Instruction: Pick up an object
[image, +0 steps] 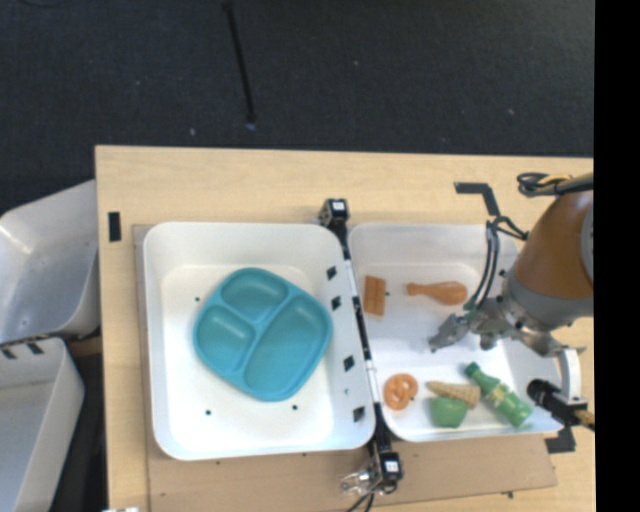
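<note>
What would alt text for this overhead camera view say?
A robot arm hangs its pincer over the right white bin of toy food; the left bin holds a blue divided plate.

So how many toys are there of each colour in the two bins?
Blue: 1, the divided plate
Orange: 3, the block, the drumstick, the pretzel
Green: 2, the bottle, the small green piece
Yellow: 1, the corn
Total: 7

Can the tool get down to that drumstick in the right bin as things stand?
Probably yes. The tool hovers in the right bin, just beside the drumstick, which lies alone on the bin floor with nothing over it.
</note>
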